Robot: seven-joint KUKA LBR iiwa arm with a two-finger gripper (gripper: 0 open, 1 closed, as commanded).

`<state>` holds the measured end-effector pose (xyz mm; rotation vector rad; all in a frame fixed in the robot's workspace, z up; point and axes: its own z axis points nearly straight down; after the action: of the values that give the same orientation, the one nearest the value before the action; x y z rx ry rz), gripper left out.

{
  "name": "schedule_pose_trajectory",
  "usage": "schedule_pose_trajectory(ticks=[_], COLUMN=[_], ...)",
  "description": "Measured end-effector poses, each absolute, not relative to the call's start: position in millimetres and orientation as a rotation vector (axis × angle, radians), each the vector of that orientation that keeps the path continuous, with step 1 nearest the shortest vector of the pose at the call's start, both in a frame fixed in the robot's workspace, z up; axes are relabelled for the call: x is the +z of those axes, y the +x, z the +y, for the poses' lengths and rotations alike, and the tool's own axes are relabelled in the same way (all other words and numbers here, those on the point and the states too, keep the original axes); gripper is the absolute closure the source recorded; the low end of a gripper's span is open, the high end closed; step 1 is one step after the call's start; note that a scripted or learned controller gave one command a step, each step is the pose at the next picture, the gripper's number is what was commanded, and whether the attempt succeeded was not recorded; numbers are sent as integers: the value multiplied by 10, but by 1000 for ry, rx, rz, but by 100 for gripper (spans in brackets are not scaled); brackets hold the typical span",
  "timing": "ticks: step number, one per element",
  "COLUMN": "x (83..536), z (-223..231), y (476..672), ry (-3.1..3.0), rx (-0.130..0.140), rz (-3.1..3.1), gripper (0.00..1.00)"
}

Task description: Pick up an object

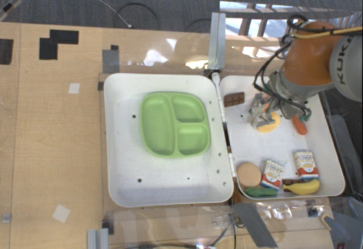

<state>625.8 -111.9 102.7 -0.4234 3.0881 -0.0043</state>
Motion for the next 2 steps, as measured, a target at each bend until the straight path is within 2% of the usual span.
schedule_pose_trajectory(ticks=[1,2], x=[2528,1683], z=[-993,-950], y=[6549,5460], ry=[-550,-365], rx=[-6,4], rz=[3075,3122], gripper=[100,100])
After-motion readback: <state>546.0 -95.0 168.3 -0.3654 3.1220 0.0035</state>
